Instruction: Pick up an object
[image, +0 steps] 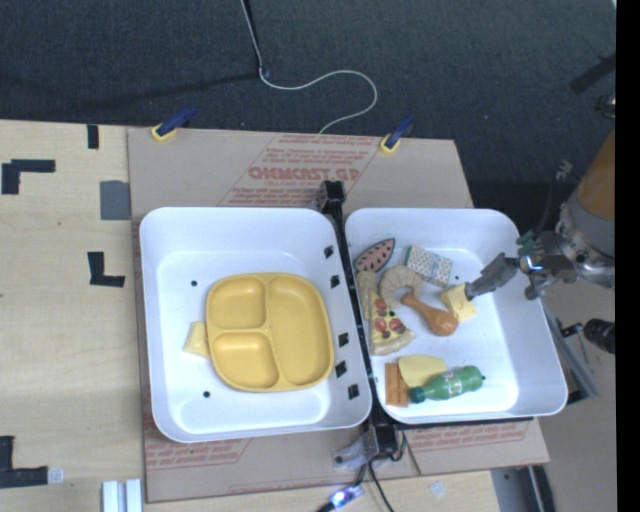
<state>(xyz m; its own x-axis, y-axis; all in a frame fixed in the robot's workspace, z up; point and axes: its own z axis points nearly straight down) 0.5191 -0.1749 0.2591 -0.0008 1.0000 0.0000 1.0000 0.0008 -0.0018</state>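
Observation:
The right bin (520, 330) holds several toy foods. Among them are a pizza slice (387, 322), a brown drumstick (428, 312), a green bottle (447, 384), a yellow wedge (420, 366), a speckled grey block (430, 264) and a small yellow cube (459, 303). My gripper (502, 288) reaches in over the bin's right side and looks open, with nothing between its fingers. One dark finger (488, 276) slants down toward the yellow cube, its tip just right of it. I cannot tell if it touches.
In the left bin (165, 300) lies a yellow divided plate (270, 332), with a pale yellow piece (196, 340) by its left edge. A black divider (345, 300) runs between the bins. Clamps and a cable lie behind them.

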